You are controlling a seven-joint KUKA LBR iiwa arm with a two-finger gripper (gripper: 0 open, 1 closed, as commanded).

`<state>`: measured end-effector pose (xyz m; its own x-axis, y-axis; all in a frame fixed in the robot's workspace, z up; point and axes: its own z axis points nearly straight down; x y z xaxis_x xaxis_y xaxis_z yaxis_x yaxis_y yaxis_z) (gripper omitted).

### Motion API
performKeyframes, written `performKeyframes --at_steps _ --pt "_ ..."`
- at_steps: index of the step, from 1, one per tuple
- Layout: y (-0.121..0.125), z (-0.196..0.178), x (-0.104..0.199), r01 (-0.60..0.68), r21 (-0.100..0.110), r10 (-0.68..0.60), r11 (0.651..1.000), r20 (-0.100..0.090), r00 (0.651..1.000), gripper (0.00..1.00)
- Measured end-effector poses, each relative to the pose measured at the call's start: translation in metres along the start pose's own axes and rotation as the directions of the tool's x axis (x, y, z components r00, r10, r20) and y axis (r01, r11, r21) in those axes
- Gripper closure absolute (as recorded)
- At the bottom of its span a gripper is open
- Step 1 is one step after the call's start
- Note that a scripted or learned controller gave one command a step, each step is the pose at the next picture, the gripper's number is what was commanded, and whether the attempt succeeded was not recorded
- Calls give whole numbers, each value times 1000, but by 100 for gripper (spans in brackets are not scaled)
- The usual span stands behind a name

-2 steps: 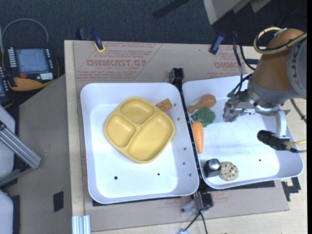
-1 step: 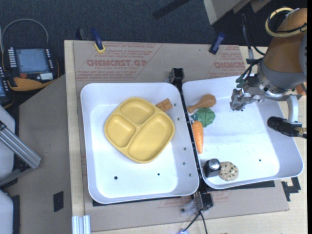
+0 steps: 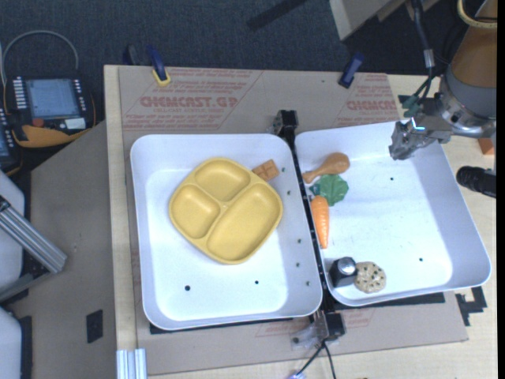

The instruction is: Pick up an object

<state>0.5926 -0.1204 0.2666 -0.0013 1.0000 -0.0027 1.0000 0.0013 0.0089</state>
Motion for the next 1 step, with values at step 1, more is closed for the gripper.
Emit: performKeyframes --at_steps 1 --pt "-16 -3 54 3 11 -3 1000 -4 1000 100"
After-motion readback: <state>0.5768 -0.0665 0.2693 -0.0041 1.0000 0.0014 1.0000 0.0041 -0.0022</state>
